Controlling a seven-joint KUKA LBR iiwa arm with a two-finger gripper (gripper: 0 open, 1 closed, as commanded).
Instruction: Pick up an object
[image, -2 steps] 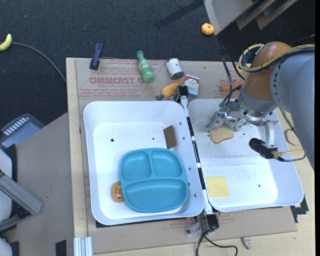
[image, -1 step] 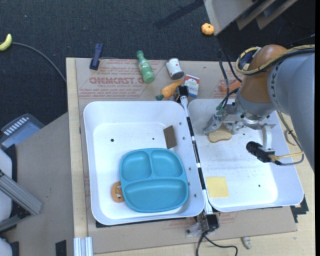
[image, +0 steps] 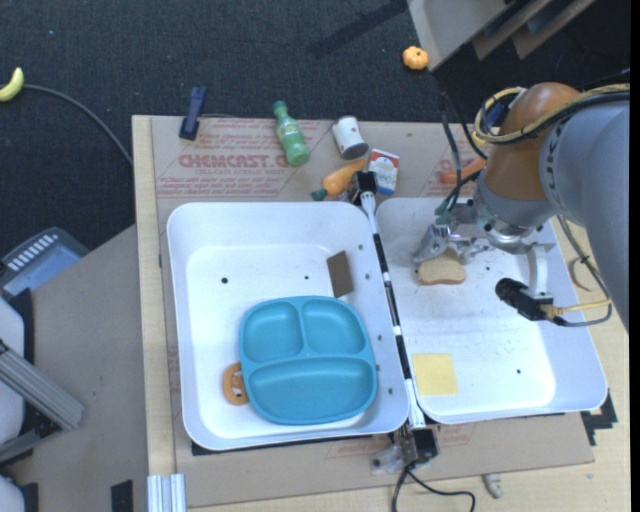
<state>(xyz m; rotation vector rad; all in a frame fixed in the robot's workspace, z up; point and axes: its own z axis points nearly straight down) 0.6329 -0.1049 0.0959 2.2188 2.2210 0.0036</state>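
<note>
Tan, flat bread-shaped piece (image: 441, 272) lies crosswise just below our tool (image: 452, 243); we cannot tell the tool's state.

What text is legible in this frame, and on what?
"CHEMCAST": large red print on the brown board under the bins, behind the left bin.
Smaller red lines above and below it: too blurred to read.
Label on the small carton: too small to read.
</note>
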